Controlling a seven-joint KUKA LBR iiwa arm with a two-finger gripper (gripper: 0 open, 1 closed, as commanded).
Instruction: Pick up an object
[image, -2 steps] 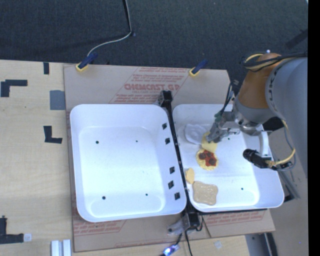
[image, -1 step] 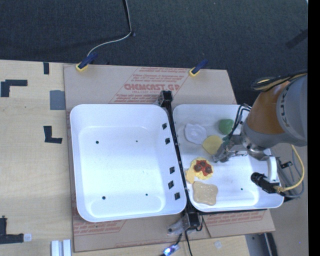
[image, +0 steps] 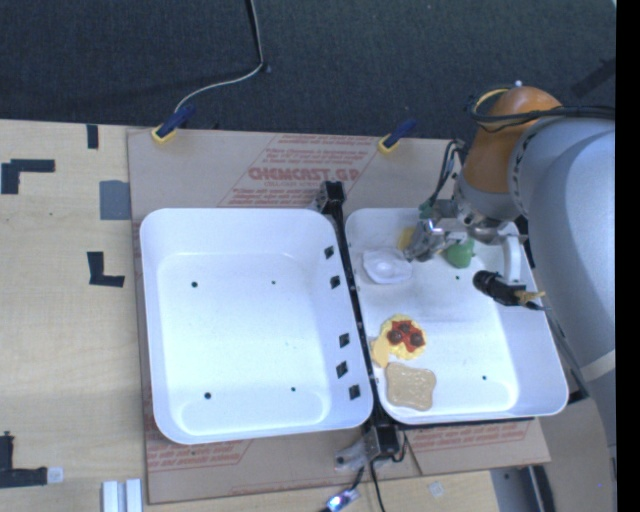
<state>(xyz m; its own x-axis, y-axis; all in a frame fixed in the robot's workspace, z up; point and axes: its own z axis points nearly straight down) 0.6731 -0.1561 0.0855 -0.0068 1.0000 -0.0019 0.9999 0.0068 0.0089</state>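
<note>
Bins (image: 240, 320) glossy plastic; cardbd sheet (image: 290, 170) matt; bench (image: 60, 330) wood-look, smooth.

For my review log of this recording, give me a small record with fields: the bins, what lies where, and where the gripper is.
bins: left bin and right bin, side by side
right bin, far end: translucent white piece; green object
right bin, near end: yellow piece with red topping; tan bread-like slice just in front of it
gripper: low over the right bin's far end, beside the green object
grasp: cannot tell
</note>
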